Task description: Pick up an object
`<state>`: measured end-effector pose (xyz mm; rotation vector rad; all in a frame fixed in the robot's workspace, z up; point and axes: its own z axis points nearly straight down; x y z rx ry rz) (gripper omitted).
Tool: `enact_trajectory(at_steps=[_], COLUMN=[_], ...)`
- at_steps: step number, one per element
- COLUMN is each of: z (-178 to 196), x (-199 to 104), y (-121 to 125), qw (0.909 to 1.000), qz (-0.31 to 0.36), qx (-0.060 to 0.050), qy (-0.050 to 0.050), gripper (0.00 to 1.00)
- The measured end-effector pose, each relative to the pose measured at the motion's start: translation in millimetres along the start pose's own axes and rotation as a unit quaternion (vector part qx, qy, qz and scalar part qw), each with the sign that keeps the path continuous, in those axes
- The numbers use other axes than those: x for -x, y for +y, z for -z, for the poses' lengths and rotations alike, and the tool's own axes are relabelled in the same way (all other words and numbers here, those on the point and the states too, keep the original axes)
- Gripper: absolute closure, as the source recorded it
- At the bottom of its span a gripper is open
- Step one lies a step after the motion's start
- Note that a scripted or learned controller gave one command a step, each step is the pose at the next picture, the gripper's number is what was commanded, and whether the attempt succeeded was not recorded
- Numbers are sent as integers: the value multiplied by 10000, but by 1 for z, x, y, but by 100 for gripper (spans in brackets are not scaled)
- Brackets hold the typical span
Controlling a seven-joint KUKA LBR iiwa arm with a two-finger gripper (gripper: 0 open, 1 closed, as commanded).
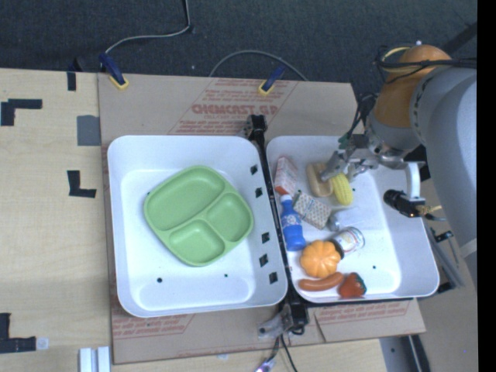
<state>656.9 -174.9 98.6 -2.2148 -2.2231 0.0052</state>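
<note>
The claw (pixel 341 169) hangs over the corn (pixel 341 188), grip state unclear; next it must descend and clench.

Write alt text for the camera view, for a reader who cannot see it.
A grey arm reaches from the right, its hand low over a corn cob in the right bin, which also holds an orange pumpkin, blue bottle, sausage and other small items. The left bin holds a green plate.
</note>
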Motion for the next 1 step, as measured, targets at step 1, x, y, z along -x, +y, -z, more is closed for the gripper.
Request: enact_trajectory(at_steps=[1], z=[40], x=[-42], y=[2], qw=[10000], qz=[-6], qx=[15], qy=[3], gripper=[100])
